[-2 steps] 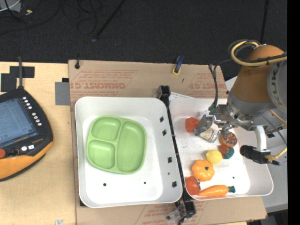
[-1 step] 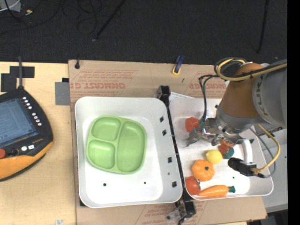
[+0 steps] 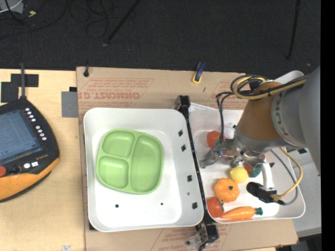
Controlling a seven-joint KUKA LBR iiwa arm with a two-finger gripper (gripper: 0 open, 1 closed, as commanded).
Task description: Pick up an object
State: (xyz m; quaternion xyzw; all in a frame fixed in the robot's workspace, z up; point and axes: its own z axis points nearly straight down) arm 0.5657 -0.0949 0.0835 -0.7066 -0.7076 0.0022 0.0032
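Camera view: I've got the grey arm with its orange band (image 3: 261, 120) reaching in from the right, wrist low over the right-hand shallow white bin (image 3: 298, 205). The two-finger gripper (image 3: 222, 153) sits in the bin's upper-left area. I can't tell how it is set; the metal parts there blur together.

Room: tight on that side. The gripper is close to the black divider rail (image 3: 191, 156) between the bins, and the arm body covers the bin's upper right. A dark cable (image 3: 269, 192) loops over the lower right of the bin.

Task things, all in the right bin: a round red object (image 3: 213, 138) touching or just beside the gripper, partly hidden. A small yellow lemon-like ball (image 3: 239, 174) just below the wrist. A small orange pumpkin-shaped toy (image 3: 226, 190) below that, touching the yellow one. A second red round piece (image 3: 214, 207) at the bottom-left corner, against the bin wall. An orange toy carrot (image 3: 239, 212) lying along the bottom edge, green tip to the right.

Left white bin (image 3: 104, 213): holds a light green three-compartment plastic plate (image 3: 131, 161), with open floor around it.

Off the bench on the left: the orange-and-black teach pendant (image 3: 21, 150).
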